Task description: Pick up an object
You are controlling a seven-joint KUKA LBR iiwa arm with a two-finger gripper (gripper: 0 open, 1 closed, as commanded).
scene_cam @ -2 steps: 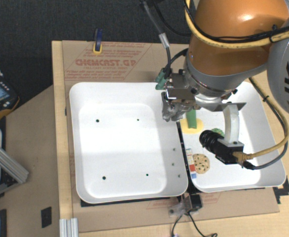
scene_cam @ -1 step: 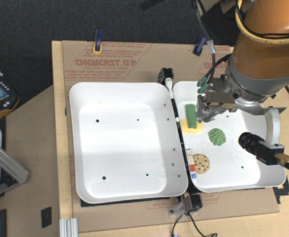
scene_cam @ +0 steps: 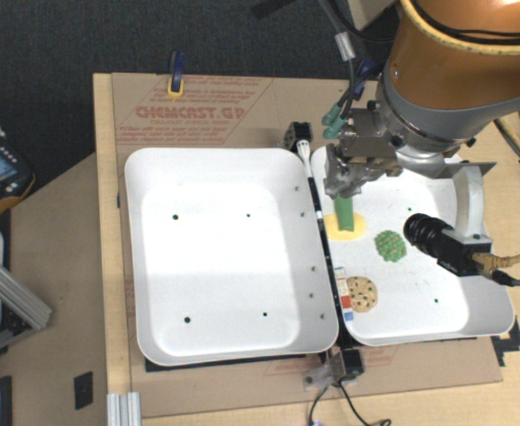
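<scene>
My gripper [scene_cam: 344, 185] hangs over the left part of the right bin [scene_cam: 437, 313], close to the divider between the two bins. Directly under it stands a green upright piece on a yellow base [scene_cam: 344, 220], its top reaching up to the gripper's lower end. I cannot make out whether the piece is gripped. A green bumpy broccoli-like object [scene_cam: 390, 245] lies to the right of it. A round chocolate-chip cookie [scene_cam: 359, 294] lies near the bin's front left corner.
The left bin [scene_cam: 153, 327] sits beside the right one on a cardboard sheet [scene_cam: 198, 105]. A black cylinder [scene_cam: 437, 238] on the arm juts out over the right bin, with cables behind. A blue clip [scene_cam: 177, 74] sits at the cardboard's far edge.
</scene>
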